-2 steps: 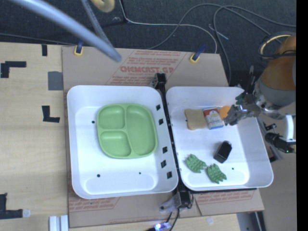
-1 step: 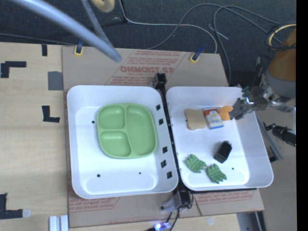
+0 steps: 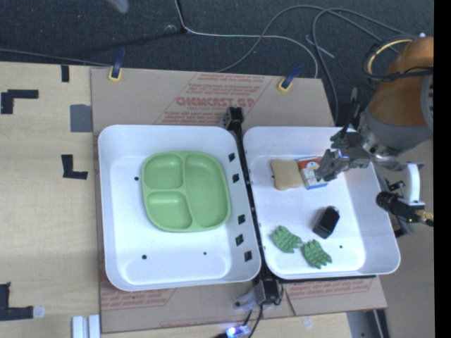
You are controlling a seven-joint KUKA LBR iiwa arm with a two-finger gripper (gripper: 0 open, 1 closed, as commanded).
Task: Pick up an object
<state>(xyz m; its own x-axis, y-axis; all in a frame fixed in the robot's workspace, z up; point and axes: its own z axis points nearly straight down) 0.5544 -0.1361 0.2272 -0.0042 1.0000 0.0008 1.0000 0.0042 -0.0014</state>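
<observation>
The right bin point(image 3: 352, 259) holds a tan bread-like piece point(image 3: 285, 174), a small red, white and blue packet point(image 3: 311, 172), a black block point(image 3: 326, 221) and two green leafy pieces point(image 3: 285, 239) point(image 3: 316, 254). My gripper point(image 3: 331, 165) reaches in from the right and hangs low over the bin's upper part, right at the packet's right edge. Its dark fingers overlap the packet in this view, so contact is unclear.
The left bin point(image 3: 120, 210) carries a green divided plate point(image 3: 186, 191). Black clips point(image 3: 235, 118) join the bins along the middle seam. Cables point(image 3: 296, 27) trail over the dark floor behind the bench. Cardboard point(image 3: 204, 97) lies under both bins.
</observation>
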